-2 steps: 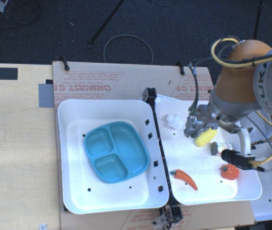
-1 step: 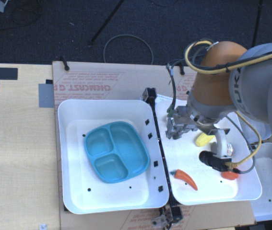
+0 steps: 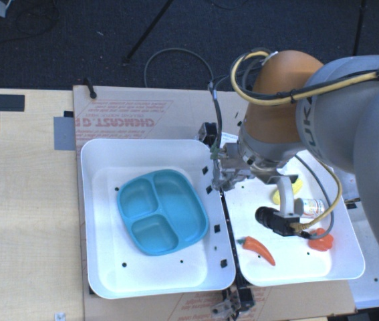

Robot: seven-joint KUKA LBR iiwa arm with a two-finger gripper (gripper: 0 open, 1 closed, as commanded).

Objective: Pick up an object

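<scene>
Carrot toy point(image 3: 259, 249), down-right of the claw point(image 3: 220, 176), looks light and hard. Grab its middle. Claw wide or narrow? Can't tell.

Blue plate point(image 3: 162, 211) in left bin point(image 3: 102, 162), orange carrot point(image 3: 259, 249) in right bin point(image 3: 303, 267)

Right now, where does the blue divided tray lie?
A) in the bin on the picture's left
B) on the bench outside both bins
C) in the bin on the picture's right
A: the blue divided tray rests flat on the floor of the left-hand bin.
</scene>
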